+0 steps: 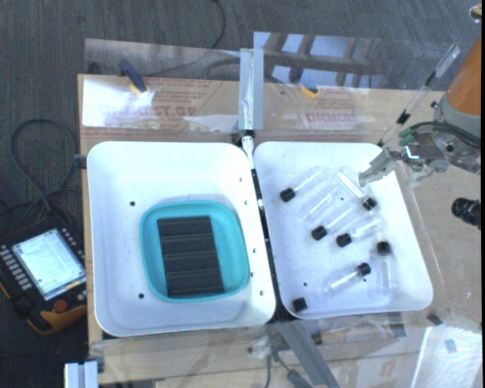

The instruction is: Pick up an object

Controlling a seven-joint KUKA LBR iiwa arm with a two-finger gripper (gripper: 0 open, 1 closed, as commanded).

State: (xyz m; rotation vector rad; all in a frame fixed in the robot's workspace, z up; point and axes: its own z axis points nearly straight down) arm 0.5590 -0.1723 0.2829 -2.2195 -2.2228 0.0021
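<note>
The gripper [370, 171] is seen at the upper right corner of the right bin [412, 297], reaching in from the arm's orange-banded wrist [469, 83] at the frame's right edge. Its fingers are pale and blurred against the white bin wall; whether they are parted or closed cannot be told, and no object can be made out between them.

Several clear tubes with black caps are scattered in the right bin. Just beside the jaws, on the side towards the bin's centre, a cluster of clear tubes [327, 196] is lying at a slant, and one black cap [369, 204] is noted just below the jaws. Further from the jaws, towards the divider between the bins, a capped tube end [287, 194] is recorded. Below the jaws, near mid-bin, two caps [318, 233] and [343, 239] are seen close together. Well below the jaws, one capped tube [352, 276] lies at a slant, with another cap [383, 249] just above and to its right. A loose-looking black cap [299, 304] is found at the bin's lower edge, far from the jaws.

Well apart from the jaws, across the divider, the left bin [113, 184] holds a teal tray [155, 221] with a dark ribbed insert [191, 255]. A handheld control pendant [44, 275] lies on the floor beyond the left bin.
</note>
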